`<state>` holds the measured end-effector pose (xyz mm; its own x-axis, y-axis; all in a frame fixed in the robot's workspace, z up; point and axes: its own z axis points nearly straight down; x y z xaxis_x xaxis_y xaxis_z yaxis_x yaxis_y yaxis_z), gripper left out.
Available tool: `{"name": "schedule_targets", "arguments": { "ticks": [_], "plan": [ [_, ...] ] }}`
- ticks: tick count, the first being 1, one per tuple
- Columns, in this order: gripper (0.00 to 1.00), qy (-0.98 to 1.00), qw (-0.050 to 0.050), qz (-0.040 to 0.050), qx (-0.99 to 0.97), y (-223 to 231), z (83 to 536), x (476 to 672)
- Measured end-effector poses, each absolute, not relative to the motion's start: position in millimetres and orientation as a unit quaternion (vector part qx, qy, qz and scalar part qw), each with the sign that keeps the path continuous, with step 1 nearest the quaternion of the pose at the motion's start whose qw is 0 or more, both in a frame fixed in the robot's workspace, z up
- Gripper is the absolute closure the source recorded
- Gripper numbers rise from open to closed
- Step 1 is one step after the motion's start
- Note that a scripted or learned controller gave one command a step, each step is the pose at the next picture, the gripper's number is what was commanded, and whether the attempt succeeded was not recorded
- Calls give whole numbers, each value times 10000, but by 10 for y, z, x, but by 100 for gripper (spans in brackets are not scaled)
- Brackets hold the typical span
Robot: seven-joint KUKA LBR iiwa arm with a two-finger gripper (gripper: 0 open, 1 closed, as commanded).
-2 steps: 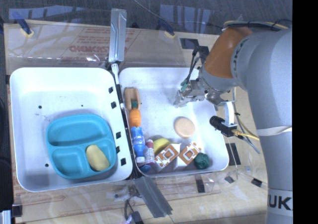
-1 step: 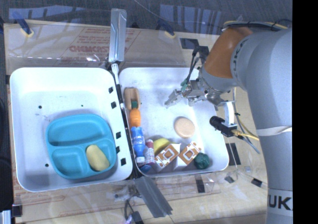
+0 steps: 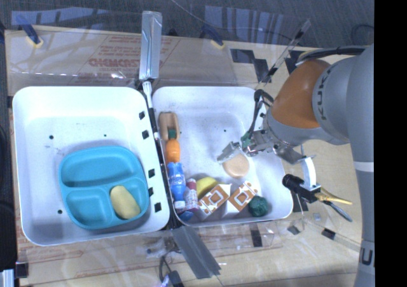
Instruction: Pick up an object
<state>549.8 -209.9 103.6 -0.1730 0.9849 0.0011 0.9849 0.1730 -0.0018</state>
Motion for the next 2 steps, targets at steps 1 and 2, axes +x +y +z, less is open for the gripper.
{"name": "schedule_targets", "arguments": {
  "ticks": [1, 2],
  "plan": [
    [0, -7459, 3, 3, -6660, -2099, 921, 5883],
    [0, -7550, 4, 6, -6558, -2098, 925, 5378]
  ]
}}
